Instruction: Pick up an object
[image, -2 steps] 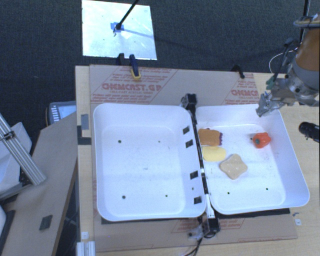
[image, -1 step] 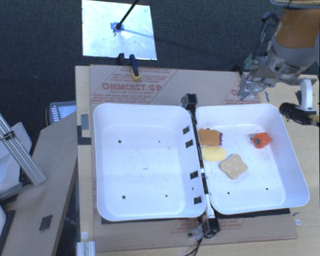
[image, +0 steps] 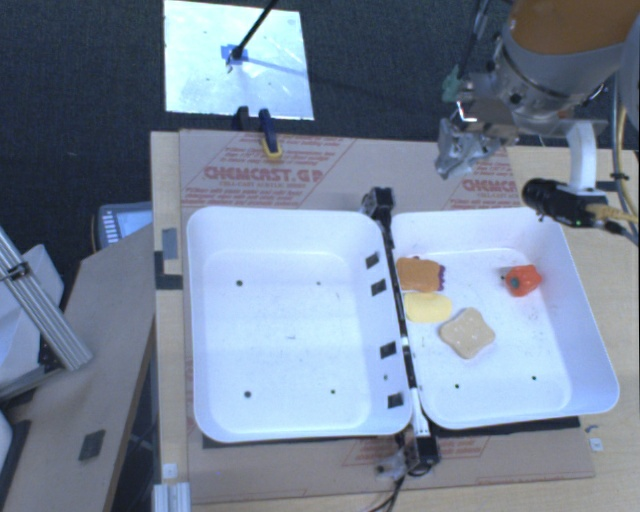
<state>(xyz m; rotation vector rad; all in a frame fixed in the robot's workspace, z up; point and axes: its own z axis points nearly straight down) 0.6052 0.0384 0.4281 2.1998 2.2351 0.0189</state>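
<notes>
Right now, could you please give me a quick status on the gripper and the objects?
Gripper above right bin's far rim, nothing held. Orange piece, yellow slice, tan piece, red-orange piece in bin. Nothing in the way.

A yellow-and-blue clamp (image: 268, 134) grips the lettered cardboard sheet (image: 300, 170) (at its far edge).

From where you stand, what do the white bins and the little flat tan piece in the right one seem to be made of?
The two shallow white bins look like moulded plastic: smooth, rounded rims with a soft sheen. The flat tan, toast-shaped piece looks like matte foam or soft plastic, probably toy food; its even colour and rounded edges suggest that, though the view is too coarse to be sure.
</notes>
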